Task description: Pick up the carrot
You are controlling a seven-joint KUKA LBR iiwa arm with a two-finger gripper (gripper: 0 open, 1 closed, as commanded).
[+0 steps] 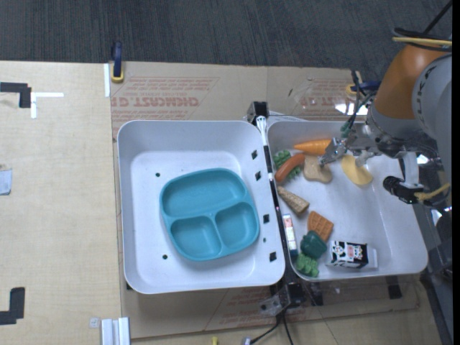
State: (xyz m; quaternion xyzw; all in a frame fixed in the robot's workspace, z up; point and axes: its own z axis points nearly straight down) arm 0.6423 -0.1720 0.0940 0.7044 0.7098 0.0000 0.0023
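The carrot point(310, 147), orange and tapered, lies near the far wall of the right bin point(392, 228). Just below it lies a darker orange-red piece point(290, 167) with a green leafy end point(281, 157). My gripper point(333, 152) reaches in from the right and hangs low at the carrot's right end, close to or touching it. The wrist and cables hide the tips, so I cannot see anything held between them.
A tan piece point(316, 170) and a yellow piece point(357, 172) lie right under the gripper. Nearer the front are a brown wedge point(293, 201), an orange waffle point(320, 226), green toys point(312, 247) and a small carton point(350, 254). The left bin point(136, 192) holds a teal divided plate point(208, 213).
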